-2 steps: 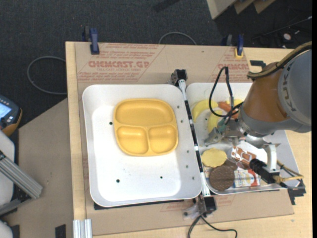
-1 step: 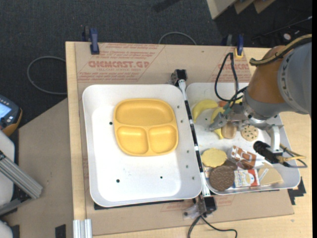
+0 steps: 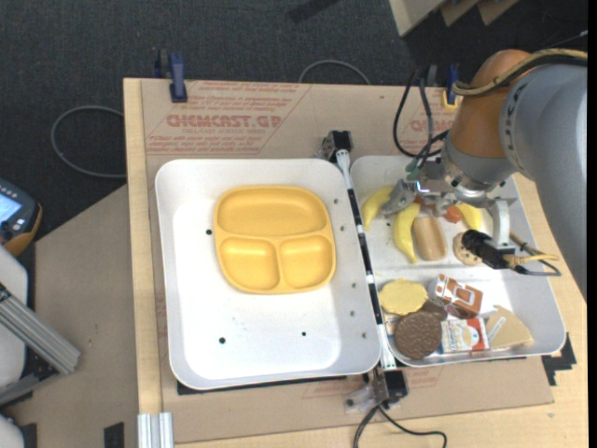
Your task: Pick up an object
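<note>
Your pincer (image 3: 431,194) low in the right bin (image 3: 541,292), its grip state hard to tell, just above a banana (image 3: 405,232) and hot dog (image 3: 429,239), yellow divided plate (image 3: 274,237) in your left bin (image 3: 187,278).

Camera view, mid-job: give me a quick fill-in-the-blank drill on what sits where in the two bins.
1. The yellow divided tray lies in the ____ bin.
2. That tray has ____ compartments.
3. The hand is over the ____ bin, above the bananas.
4. The round brown cookie lies near that bin's ____ edge.

Missing words: left; three; right; front
</note>
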Robot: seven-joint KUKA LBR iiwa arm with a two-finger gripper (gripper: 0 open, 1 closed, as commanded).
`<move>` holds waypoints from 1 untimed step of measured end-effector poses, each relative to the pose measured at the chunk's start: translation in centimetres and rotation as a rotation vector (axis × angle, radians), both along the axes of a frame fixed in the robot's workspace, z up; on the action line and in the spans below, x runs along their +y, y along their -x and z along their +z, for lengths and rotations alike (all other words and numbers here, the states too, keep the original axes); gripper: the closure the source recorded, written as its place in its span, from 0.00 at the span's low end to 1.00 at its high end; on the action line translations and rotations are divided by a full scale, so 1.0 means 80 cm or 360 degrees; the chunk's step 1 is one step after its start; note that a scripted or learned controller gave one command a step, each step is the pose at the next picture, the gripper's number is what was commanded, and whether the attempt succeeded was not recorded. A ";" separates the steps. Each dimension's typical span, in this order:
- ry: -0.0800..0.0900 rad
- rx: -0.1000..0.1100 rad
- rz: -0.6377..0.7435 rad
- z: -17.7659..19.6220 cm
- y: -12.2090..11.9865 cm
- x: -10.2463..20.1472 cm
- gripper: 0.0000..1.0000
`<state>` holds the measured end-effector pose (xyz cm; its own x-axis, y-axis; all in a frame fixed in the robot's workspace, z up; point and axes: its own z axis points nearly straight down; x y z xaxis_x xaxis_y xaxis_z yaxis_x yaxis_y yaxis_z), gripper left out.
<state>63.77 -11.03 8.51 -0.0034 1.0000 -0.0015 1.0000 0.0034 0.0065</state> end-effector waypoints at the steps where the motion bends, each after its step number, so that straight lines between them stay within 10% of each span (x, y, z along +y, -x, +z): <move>1: 0.0001 0.0002 -0.0003 0.013 0.002 -0.001 1.00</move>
